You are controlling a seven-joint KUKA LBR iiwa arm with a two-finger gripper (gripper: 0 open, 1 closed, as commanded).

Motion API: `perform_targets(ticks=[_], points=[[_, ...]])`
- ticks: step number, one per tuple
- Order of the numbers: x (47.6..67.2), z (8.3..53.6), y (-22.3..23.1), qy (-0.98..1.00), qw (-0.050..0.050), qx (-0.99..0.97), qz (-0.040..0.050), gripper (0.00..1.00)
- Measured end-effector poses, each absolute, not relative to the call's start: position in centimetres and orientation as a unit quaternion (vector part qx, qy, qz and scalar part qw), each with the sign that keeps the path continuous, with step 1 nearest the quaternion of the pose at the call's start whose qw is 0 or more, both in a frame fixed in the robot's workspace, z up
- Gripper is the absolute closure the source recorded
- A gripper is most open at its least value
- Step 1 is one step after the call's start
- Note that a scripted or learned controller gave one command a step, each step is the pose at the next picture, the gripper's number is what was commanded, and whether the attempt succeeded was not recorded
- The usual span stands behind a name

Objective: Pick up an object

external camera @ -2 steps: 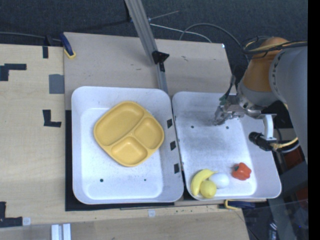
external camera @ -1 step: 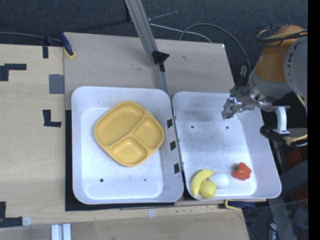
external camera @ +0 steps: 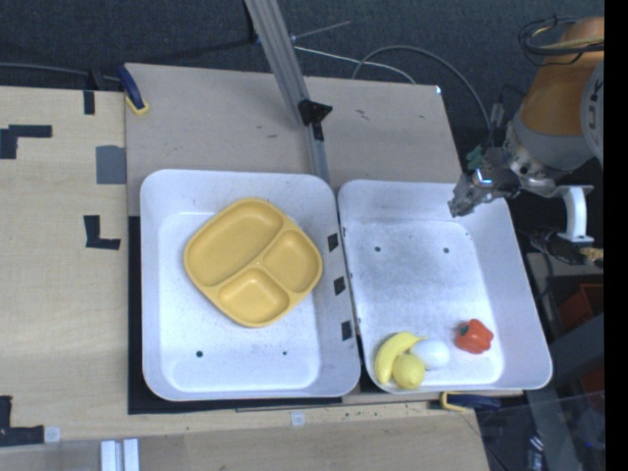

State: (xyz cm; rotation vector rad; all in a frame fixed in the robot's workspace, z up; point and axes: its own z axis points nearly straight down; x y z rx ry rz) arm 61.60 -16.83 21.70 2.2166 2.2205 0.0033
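The red pepper [external camera: 474,337], judged light, smooth and slippery, was best taken across its body, while the state of the gripper [external camera: 461,205] could not be told.

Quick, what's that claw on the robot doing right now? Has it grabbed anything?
Gripper: at the top right edge of the right bin, nothing seen in it; open or closed cannot be told.
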Motion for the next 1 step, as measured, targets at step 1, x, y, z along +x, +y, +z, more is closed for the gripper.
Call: perform_targets(ticks=[1], points=[[60.73,22.17,-10.46,0.710,-0.001,0.704,0.0003,1.00]])
